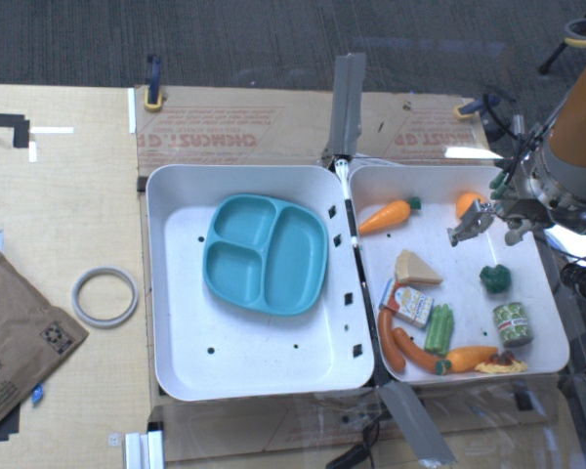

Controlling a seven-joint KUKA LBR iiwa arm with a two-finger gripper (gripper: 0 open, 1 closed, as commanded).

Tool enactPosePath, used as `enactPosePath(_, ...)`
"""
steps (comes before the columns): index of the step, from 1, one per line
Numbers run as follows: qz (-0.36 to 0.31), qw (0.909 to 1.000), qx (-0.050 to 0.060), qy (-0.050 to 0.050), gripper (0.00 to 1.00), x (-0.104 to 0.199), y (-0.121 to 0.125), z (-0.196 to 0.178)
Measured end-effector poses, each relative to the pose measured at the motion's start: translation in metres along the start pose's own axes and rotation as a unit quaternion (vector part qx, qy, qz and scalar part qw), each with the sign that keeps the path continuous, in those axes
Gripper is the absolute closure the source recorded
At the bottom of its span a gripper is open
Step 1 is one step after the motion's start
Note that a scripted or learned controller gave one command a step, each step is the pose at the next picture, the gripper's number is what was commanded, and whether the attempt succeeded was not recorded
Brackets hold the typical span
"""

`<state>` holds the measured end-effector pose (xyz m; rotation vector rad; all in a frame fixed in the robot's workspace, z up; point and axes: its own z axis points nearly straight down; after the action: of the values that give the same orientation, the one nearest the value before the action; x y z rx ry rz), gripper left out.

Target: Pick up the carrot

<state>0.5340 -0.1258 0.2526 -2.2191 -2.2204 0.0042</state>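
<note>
Against the back-left corner of the right bin (557, 345) lies the carrot (384, 216), orange with its green stub pointing toward the bin's middle and its narrow tip toward the divider between the bins. Gripper (472, 226) hovers over the same bin, right of the carrot and well apart from it, with bare white floor between them; it sits at about the carrot's depth in the bin. Cannot tell whether it is released or clenched; nothing visible in its grasp. Small orange item (467, 204) shows just behind the gripper, partly hidden, identity unclear. Other contents of right bin: cheese wedge (416, 269) near centre, small carton (410, 304) in front of it, green vegetable (439, 326) beside the carton, sausages (402, 346) along the front-left, a second orange carrot-like piece (472, 358) at the front edge, broccoli (495, 278) right of centre, green can (513, 323) toward the front-right. Left bin (176, 360), beside the right bin, holds a teal divided plate (267, 253). Farther left of the bins, on the table (59, 193): tape roll (104, 295) and a brown cardboard box (15, 335).
</note>
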Motion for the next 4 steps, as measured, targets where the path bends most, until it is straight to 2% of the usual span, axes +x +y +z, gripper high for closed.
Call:
enactPosePath(1, 0.041, 0.9992, -0.001, 0.000, 0.00, -0.062, 0.072, -0.003)
enactPosePath(2, -0.082, 0.9966, -0.001, 0.000, 0.00, 0.002, 0.109, 0.082)
enactPosePath(3, -0.143, 0.9897, -0.002, -0.001, 0.00, 0.005, 0.113, 0.081)
enactPosePath(4, -0.196, 0.9806, -0.002, -0.001, 0.00, 0.025, 0.116, 0.160)
